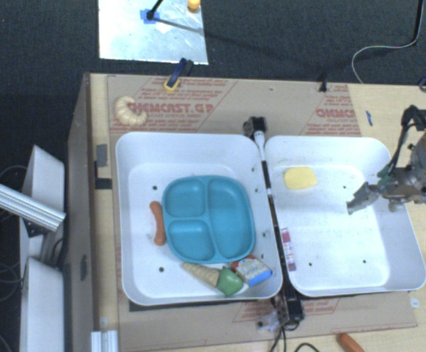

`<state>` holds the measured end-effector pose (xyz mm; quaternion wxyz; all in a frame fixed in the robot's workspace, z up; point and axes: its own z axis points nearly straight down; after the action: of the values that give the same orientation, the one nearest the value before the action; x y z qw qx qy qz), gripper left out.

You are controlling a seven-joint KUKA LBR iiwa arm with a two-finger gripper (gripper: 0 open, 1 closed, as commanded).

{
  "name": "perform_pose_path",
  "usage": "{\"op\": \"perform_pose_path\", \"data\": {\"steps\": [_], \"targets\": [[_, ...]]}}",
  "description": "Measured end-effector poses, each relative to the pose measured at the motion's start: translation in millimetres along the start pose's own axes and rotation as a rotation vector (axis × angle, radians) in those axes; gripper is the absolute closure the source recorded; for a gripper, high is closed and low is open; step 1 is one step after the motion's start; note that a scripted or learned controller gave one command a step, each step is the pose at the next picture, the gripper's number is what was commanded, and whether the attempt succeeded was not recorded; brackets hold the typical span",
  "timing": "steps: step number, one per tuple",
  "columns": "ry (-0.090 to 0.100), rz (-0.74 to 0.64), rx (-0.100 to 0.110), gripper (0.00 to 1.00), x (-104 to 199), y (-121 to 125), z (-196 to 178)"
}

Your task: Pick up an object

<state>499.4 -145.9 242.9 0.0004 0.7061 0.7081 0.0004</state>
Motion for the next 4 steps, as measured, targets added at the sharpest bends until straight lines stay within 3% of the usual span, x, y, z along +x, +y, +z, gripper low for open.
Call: {"op": "perform_pose_path", "data": {"steps": [2, 3, 4], "targets": [[0.0, -0.001, 0.0, 0.0, 44, 113, 159], [-0.001, -0.002, -0.002, 0.0, 36, 148, 158], [-0.001, -0.005, -0.01, 1.0, 37, 150, 145]]}}
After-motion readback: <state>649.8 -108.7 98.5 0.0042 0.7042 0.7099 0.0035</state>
